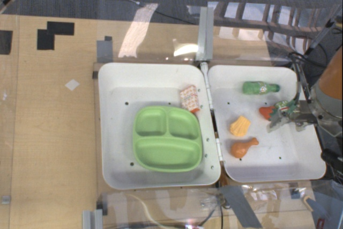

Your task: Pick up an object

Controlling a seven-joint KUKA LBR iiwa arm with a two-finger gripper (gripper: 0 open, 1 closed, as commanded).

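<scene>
My gripper (277,115) reaches in from the right over the right bin (278,166), low above its floor. A small red item (266,112) lies just at its left tip, touching or nearly so; nothing shows clearly held. Also in this bin are a green bottle (260,88) lying on its side near the back, a yellow wedge (240,126) in the middle, and an orange drumstick (244,146) toward the front.
The left bin (115,169) holds a green divided plate (167,138) and a small patterned packet (189,97) by its right wall. A raised divider (210,115) separates the bins. A metal post (203,35) stands behind them.
</scene>
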